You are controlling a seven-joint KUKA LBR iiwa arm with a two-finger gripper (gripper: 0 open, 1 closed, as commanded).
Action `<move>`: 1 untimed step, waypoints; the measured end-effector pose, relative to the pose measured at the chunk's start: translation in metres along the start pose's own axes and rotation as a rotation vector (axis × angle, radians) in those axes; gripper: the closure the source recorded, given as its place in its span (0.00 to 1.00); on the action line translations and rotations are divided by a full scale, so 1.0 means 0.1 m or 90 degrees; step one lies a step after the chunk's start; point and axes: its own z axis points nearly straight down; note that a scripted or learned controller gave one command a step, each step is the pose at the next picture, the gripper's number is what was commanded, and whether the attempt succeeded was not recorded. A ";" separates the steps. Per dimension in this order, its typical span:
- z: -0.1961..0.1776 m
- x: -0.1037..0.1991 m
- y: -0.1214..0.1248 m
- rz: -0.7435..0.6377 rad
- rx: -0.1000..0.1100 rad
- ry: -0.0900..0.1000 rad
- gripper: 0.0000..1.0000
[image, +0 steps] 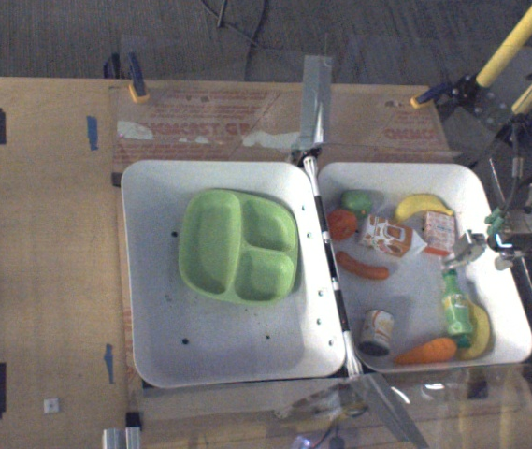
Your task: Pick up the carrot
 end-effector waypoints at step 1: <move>-0.21 0.18 -0.07 0.012 -0.002 -0.001 0.00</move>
